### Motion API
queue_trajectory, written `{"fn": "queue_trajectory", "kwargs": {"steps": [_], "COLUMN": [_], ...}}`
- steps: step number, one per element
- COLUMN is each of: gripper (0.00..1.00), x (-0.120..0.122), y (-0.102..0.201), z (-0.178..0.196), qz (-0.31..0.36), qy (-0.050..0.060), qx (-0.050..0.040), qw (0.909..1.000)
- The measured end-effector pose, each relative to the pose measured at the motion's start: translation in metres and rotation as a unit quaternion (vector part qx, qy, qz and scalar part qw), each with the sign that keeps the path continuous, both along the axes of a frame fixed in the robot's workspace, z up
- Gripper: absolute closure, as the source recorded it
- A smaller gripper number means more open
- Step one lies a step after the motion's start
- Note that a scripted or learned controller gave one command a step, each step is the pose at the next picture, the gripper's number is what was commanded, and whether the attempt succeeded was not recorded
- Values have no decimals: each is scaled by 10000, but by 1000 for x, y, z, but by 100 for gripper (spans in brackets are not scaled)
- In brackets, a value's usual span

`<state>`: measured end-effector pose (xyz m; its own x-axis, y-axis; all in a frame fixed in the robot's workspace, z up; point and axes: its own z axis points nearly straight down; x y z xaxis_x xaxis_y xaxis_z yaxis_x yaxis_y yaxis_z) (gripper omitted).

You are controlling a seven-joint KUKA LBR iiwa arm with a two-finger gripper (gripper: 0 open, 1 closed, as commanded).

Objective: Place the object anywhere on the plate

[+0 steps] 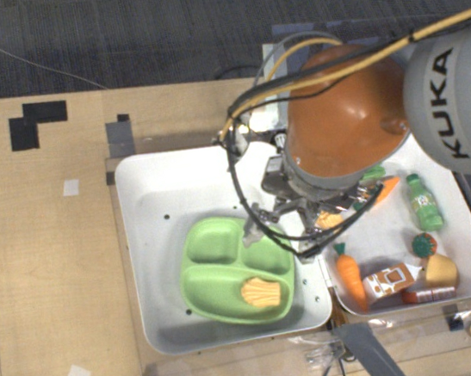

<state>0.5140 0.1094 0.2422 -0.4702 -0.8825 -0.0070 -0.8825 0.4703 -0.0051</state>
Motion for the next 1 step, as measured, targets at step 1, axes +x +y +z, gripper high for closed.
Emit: {"fn": "queue_trajectory", "kwargs": {"steps": [1], "gripper": [0], "x": [-26], "y": [-33], "z": [-44], "qz": [-1513], "qy": [9], "qx": [4], "qw": [9885]}}
